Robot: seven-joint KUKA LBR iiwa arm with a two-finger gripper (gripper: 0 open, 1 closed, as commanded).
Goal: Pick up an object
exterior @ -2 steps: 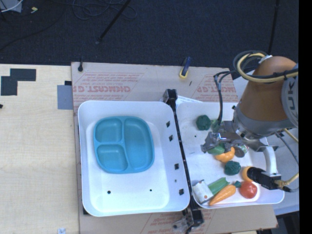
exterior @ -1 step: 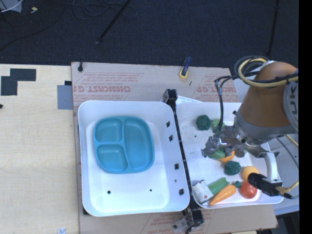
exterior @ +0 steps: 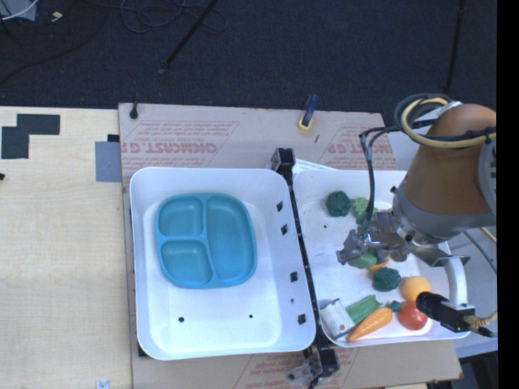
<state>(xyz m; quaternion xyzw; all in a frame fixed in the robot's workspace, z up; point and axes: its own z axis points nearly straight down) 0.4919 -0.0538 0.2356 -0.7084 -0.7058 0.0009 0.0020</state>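
- Nearest the camera, a carrot (exterior: 371, 323) lies at the front rim of the right bin (exterior: 312, 217).
- Leftward, the left bin (exterior: 146, 241) holds a blue divided tray (exterior: 204, 240).
- Toy foods cluster in the right bin: green piece (exterior: 338, 203), tomato (exterior: 412, 317).
- Gripper (exterior: 362, 248) sits low among them; whether its fingers are wide or closed, I cannot tell.
- Judgement: nothing is lifted yet; grasp and raise remain.
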